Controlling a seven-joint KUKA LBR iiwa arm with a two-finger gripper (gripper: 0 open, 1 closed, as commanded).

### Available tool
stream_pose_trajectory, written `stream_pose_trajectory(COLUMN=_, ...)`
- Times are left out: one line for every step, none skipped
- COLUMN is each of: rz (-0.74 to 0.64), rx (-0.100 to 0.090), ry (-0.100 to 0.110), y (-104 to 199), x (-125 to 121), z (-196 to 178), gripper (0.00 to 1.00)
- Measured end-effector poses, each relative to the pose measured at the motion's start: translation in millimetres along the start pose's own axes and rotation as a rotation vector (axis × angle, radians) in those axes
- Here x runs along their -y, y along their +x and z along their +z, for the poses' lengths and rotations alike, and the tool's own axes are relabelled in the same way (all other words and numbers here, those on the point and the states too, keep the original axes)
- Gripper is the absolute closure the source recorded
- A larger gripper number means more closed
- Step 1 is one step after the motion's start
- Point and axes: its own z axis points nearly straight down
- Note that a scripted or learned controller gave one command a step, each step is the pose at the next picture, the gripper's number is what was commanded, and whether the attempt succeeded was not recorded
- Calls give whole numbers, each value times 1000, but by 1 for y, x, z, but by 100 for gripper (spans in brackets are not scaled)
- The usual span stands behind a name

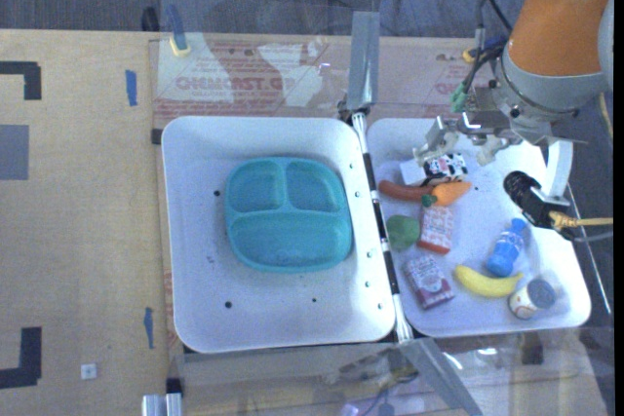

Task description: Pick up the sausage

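The sausage [402, 191], a reddish-brown link, lies near the left wall of the right bin [575, 307], its right end touching an orange carrot [449, 194]. My gripper [456, 147] hangs just above and to the right of the sausage, over the bin's back half. Its silvery fingers [427, 151] are spread open with nothing between them. A small black-and-white object [444, 168] sits directly under the gripper, just behind the carrot.
The right bin also holds a green lump [402, 231], a red-and-white packet [439, 229], a red box [427, 280], a banana [486, 282], a blue bottle [505, 248] and a round can [532, 297]. A teal divided plate [289, 212] lies in the left bin [185, 209].
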Motion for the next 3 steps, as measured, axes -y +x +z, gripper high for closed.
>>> stream_pose_trajectory(rz=-79, rx=-1, ry=2, y=23, x=-24, z=102, gripper=0)
stream_pose_trajectory(rz=-217, rx=2, ry=-18, y=-53, x=5, z=189, gripper=0)
stream_pose_trajectory(rz=134, rx=2, ry=-23, y=-106, x=-48, z=191, gripper=0)
